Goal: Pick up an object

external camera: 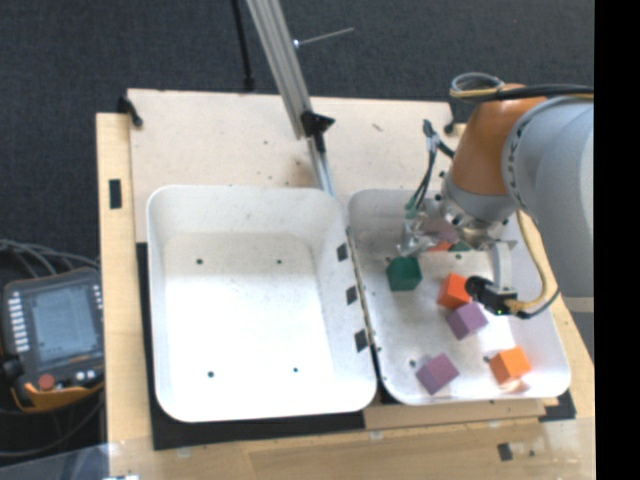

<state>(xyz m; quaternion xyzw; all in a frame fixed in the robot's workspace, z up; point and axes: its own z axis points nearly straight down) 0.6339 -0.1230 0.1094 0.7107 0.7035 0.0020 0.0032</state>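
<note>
Right white bin (545, 383): fingers (412, 251) just above green cube (404, 273)

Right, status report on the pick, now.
Gripper low over right bin. Green cube just below it, not held. Orange cube and purple cube close by.

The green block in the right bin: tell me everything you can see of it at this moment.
The green block is a small dark green cube, matte like foam or painted wood. It rests on the floor of the right bin, in the upper left part near the divider between the bins. The gripper hangs just above and behind it; contact cannot be judged. It stands apart from the orange and purple blocks to its right.
</note>
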